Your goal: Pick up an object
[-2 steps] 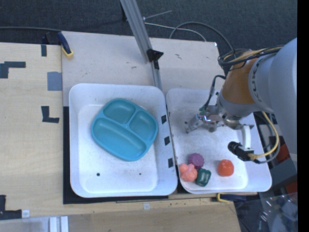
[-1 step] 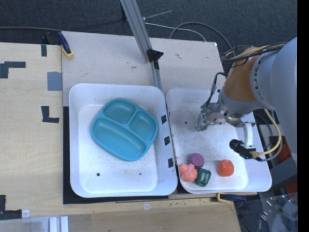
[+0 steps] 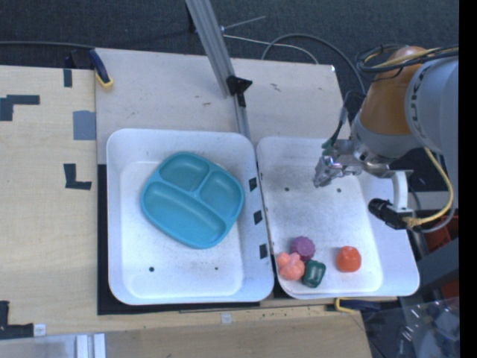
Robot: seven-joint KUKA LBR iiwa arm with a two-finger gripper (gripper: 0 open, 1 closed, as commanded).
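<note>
Several small toy objects lie at the near edge of the right bin (image 3: 298, 162): a purple piece (image 3: 302, 246), a salmon-orange piece (image 3: 291, 265), a dark green piece (image 3: 314, 273) and an orange-red piece (image 3: 348, 259). My gripper (image 3: 326, 174) hangs over the upper middle of that bin, well above and behind the toys, with nothing visible between its fingers. The fingers look close together, but their state is too small to tell.
The left bin (image 3: 123, 200) holds a blue divided plate (image 3: 192, 198). A slanted metal pole (image 3: 216, 47) crosses the bench behind the bins. Black cables and a black fitting (image 3: 387, 212) hang at the right bin's right side.
</note>
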